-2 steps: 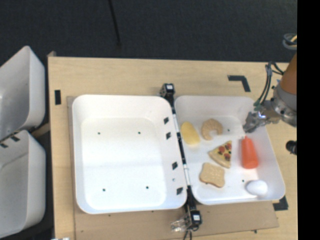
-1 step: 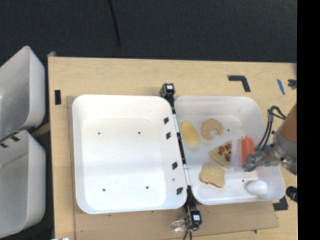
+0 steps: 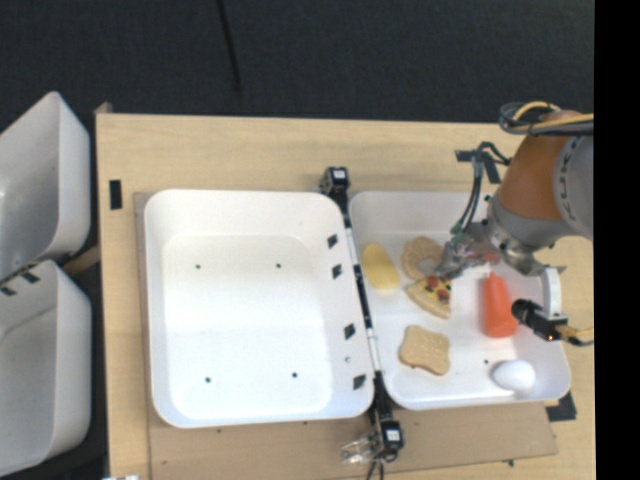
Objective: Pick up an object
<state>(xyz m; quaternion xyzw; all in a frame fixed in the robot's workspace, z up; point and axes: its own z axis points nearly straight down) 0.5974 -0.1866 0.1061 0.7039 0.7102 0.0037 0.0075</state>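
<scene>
The right bin (image 3: 400, 213) holds several toy foods: a yellow piece (image 3: 379, 267), a round tan cookie (image 3: 420, 256), a pizza slice (image 3: 431, 295), a toast slice (image 3: 425, 350), an orange-red carrot-like piece (image 3: 497, 305) and a white egg (image 3: 515, 375). The gripper (image 3: 453, 262) is low in this bin, its tip between the cookie and the pizza slice, touching or nearly touching them. The arm's orange band (image 3: 533, 173) is above it at the right.
The left bin (image 3: 240, 308) lies beside the right one, joined by a black-clipped divider (image 3: 355, 288). White containers (image 3: 35, 268) stand off the bench's left edge. Cables (image 3: 480, 168) hang by the wrist.
</scene>
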